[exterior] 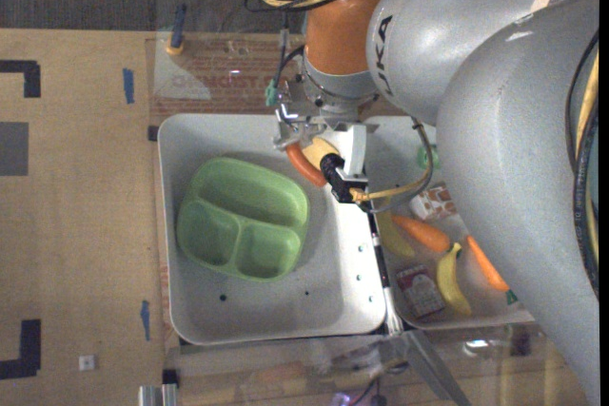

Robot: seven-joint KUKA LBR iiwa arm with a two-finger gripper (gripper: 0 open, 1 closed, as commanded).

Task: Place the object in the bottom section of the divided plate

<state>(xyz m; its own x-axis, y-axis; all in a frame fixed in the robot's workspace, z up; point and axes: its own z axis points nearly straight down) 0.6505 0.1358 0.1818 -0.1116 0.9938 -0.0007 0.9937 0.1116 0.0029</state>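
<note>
At the near edge, the right bin (447,314) holds loose play food: a banana (451,280) and a carrot (423,231). In the left bin (276,314), the green divided plate (245,218) lies up-frame. Beyond and right of it, the end effector (319,157) seems clamped on an orange carrot-like object (304,164), its long axis slanting; the view is cluttered. The plate's bottom section lies down-left of the end effector.

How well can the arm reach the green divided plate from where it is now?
Probably yes. The gripper hangs over the left bin, near the green divided plate, and nothing stands between them.
</note>
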